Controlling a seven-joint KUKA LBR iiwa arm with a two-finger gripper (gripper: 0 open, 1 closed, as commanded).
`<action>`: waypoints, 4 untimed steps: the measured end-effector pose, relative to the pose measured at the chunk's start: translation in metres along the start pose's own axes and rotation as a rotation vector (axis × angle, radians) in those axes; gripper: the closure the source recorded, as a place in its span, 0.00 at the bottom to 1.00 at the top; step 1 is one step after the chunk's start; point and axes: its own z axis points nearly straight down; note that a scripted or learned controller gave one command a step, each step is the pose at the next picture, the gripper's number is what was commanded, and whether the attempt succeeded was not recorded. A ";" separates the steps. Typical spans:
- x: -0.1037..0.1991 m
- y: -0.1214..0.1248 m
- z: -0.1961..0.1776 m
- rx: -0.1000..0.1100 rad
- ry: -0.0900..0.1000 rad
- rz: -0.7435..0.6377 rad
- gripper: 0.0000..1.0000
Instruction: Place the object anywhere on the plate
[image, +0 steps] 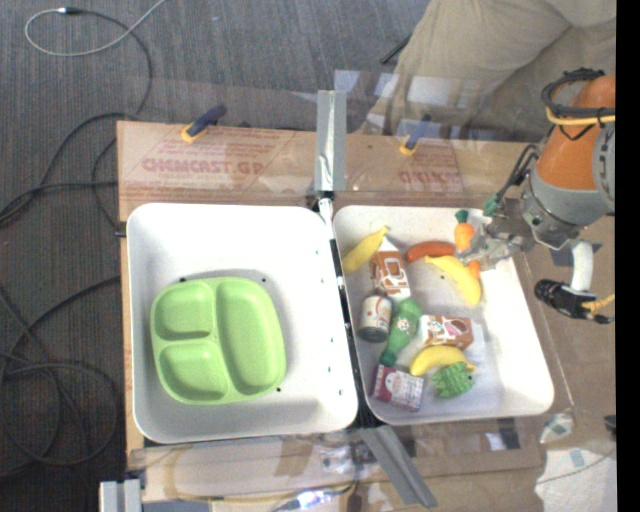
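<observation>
End effector (492, 240) seen over the upper right corner of the right bin (535, 395); whether it is apart or together cannot be told.

A green three-compartment plate (217, 340) is seen in the left bin (170, 225), toward the lower left of the frame, with nothing on it. Toy food is piled in the right bin: a banana (363, 248) at the upper left, a second banana (458, 279) just below the end effector, a third banana (438, 359) lower down, a red sausage (430, 249), a carrot (463, 234) next to the end effector, a small can (376, 315), a green bottle (401, 328) and several small cartons. The arm (572, 175) enters from the upper right of the frame. Both bins rest on the desk (220, 165), whose brown board is held by clamps at the top.
</observation>
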 end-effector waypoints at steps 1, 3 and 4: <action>0.079 0.003 -0.017 -0.003 0.003 -0.312 1.00; 0.091 -0.026 -0.002 -0.001 0.005 -0.345 1.00; 0.168 -0.079 0.004 -0.001 0.004 -0.519 1.00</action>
